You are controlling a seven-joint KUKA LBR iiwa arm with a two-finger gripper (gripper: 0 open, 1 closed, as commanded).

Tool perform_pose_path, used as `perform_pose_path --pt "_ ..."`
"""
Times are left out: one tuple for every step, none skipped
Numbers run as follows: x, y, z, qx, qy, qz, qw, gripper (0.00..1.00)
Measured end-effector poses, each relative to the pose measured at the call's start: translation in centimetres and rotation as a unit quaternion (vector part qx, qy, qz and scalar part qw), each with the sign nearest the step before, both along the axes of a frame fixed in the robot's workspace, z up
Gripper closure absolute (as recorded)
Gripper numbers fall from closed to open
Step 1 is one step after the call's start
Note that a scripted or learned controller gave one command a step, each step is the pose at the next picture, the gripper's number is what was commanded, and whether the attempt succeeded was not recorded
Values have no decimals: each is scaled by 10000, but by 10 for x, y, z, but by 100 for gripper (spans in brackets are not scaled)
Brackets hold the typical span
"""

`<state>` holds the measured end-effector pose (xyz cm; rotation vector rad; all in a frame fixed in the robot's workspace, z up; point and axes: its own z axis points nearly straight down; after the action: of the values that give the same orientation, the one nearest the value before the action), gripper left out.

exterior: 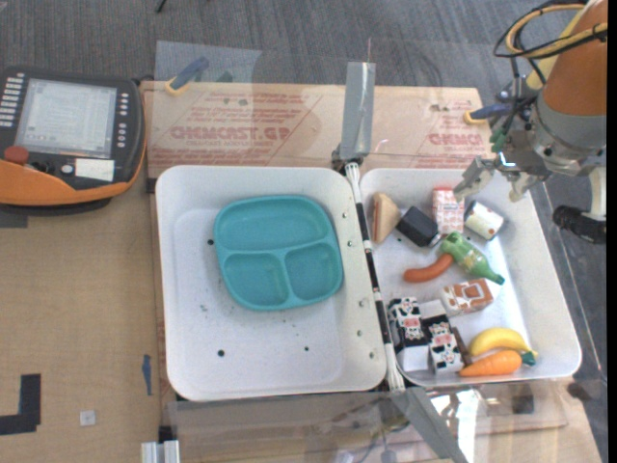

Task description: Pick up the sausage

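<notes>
Sausage (428, 271): lying mid right bin (557, 287), touching green bottle (469, 258). Gripper (497, 176): spread open, nothing held, above bin's far edge. Risk: bottle could be caught or sausage nudged aside.

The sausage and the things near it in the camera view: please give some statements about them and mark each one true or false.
1. The sausage lies in the right bin. True.
2. The teal plate is in the same bin as the sausage. False: it sits in the left bin.
3. The gripper holds the sausage. False: it hovers over the right bin's upper right part, with nothing between its fingers.
4. The banana and carrot lie at the right bin's near edge. True.
5. The sausage rests on the teal plate. False: it rests on the bin floor, beside a green bottle.
</notes>
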<state>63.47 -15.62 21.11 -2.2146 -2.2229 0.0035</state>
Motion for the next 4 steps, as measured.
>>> perform_pose_path --pt "-28 56 -112 -2 -3 204 9998 0" --pt "-86 55 -124 -2 -67 -803 9967 0" --pt "-104 54 -86 -13 -22 -1648 9863 0" --pt "-111 62 -125 -6 -64 -1315 9913 0"
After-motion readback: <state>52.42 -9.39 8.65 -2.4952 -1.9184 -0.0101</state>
